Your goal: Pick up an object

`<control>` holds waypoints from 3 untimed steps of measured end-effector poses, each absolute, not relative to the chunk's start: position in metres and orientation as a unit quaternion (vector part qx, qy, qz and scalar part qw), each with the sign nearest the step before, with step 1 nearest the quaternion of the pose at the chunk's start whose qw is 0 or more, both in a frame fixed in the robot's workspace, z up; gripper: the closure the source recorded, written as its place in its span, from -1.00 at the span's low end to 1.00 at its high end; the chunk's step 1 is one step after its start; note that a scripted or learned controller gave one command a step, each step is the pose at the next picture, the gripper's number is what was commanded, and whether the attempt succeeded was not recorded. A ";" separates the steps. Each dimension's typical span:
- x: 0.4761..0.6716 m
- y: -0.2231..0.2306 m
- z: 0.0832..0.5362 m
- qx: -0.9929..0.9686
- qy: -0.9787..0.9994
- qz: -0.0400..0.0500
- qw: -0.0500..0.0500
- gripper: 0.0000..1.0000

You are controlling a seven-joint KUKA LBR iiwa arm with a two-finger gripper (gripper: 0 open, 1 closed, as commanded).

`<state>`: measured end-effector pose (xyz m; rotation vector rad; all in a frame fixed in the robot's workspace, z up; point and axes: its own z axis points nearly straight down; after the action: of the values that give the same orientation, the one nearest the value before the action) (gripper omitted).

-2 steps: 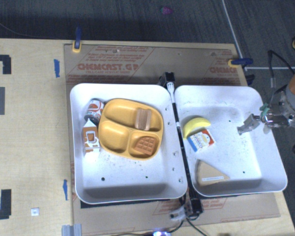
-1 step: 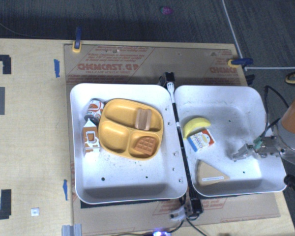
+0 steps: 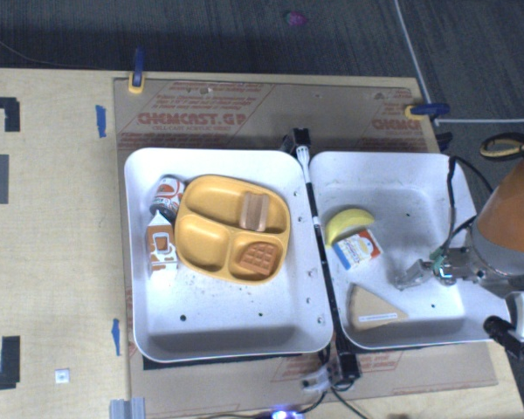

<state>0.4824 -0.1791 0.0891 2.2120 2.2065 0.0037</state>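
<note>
**Arm over right bin, fingers unloaded above bin floor**

Camera view, right bin. The shallow white right bin holds three items. A yellow banana-shaped toy lies near the bin's left wall. Touching its lower edge is a small white carton with a red and blue label. A tan wedge-shaped block with a pale label lies near the front wall, well apart from the carton. The grey arm with its orange band enters from the right edge. Its two-finger gripper points left over bare bin floor, between the carton and the wedge, touching neither. The fingers appear narrow, with nothing visible between them; their exact gap is too blurred to judge.

Camera view, left bin. The shallow white left bin holds a yellow plastic compartment tray. A tan rectangular piece sits in the tray's upper right compartment, and a brown waffle-patterned piece in the lower right compartment. A small can with a red and white label lies against the tray's upper left rim. A white and orange carton lies just below the can.
</note>
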 end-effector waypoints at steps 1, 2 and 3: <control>0.484 -0.132 0.089 0.708 0.706 0.002 0.009 -1.00; 0.484 -0.101 0.089 0.708 0.706 0.002 0.010 -1.00; 0.486 -0.104 0.101 0.710 0.704 0.003 0.017 1.00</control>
<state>0.4857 -0.1045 0.1010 2.2060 2.1900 0.0082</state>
